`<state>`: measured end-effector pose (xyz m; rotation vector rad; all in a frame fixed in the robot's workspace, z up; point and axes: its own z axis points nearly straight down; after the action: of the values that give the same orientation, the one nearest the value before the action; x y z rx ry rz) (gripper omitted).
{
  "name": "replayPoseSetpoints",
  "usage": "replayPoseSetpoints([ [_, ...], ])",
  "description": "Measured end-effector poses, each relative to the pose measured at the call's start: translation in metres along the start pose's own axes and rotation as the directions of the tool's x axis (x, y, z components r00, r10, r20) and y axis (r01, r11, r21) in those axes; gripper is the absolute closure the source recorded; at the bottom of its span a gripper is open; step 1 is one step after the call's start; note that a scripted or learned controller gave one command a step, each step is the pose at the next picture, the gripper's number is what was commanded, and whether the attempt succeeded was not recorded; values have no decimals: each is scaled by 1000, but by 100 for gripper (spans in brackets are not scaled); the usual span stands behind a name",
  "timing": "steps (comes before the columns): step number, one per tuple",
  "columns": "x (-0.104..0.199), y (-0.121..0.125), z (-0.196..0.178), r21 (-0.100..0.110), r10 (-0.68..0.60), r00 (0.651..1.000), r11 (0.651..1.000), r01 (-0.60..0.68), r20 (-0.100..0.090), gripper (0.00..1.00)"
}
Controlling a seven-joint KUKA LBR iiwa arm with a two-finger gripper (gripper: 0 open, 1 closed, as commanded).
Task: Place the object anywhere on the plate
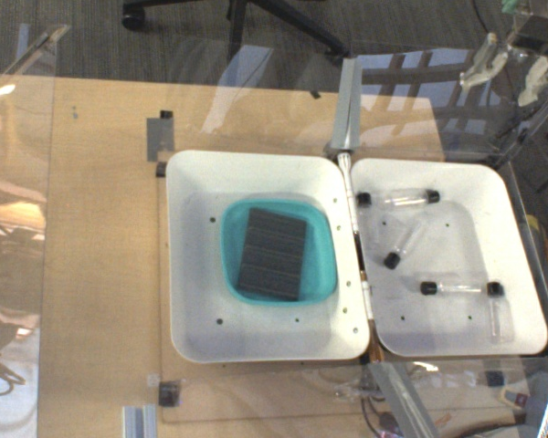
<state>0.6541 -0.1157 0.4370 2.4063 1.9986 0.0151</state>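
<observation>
Plainly, step in hand: the dark grey ribbed rectangular block (pixel 272 254) lies flat on the teal square plate (pixel 230 245), so the placing looks done.
Task's thing: the block sits near the plate's middle, long side running far to near, slightly slanted, with teal showing on all four sides.
Plate: it rests in the middle of the left shallow white bin (pixel 192 272), apart from every wall.
Tool: the gripper (pixel 507 69) hangs at the far right, beyond the far edge of the right shallow white bin (pixel 475 185) and well apart from the block; whether it is released or clenched cannot be told, and nothing is seen in it.
Next move: judged, nothing more than keeping the arm off the bins; a fresh reach to the plate would risk knocking the block.
Edges: the raised plate rim hems the block in; the two bins touch along a middle seam.
Open room: bare white floor rings the plate, widest on the near side.
Right bin: four clear tubes with black caps (pixel 397 199) lie scattered, well apart from the plate.
</observation>
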Motion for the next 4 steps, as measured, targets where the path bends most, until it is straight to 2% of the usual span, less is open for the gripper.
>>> replayPoseSetpoints([
  [1,-58,19,0,1,175,985,985,-175,2,0],
  [3,-76,31,1,2,410,912,912,-410,2,0],
  [4,-77,31,1,3,549,836,836,-549,3,0],
])
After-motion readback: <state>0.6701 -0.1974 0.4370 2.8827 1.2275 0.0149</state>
